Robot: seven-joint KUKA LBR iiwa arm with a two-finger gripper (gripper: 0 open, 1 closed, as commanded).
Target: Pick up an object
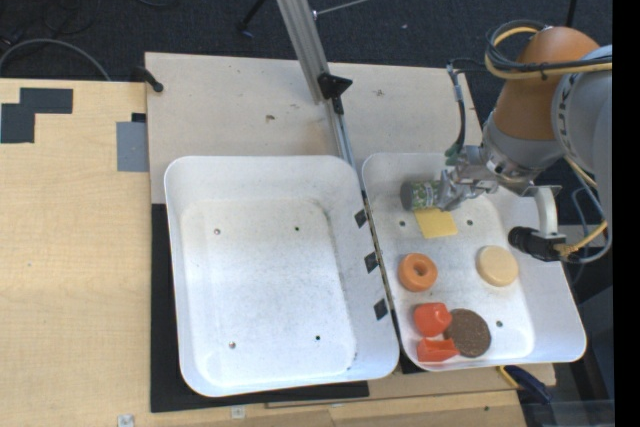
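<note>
Dark floor and cables behind the bench; left bin (190, 215) bare, right bin (560, 335) holds my targets: orange ring (418, 272) centre, yellow slice (437, 223) at 12 o'clock. I've parked gripper (447, 192) just above the slice; likely lining up a grab.

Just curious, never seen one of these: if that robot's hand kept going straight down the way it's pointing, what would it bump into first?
Most likely the yellow block, which lies just under the hand in the right bin. Depth is hard to judge from this slanted view.
</note>
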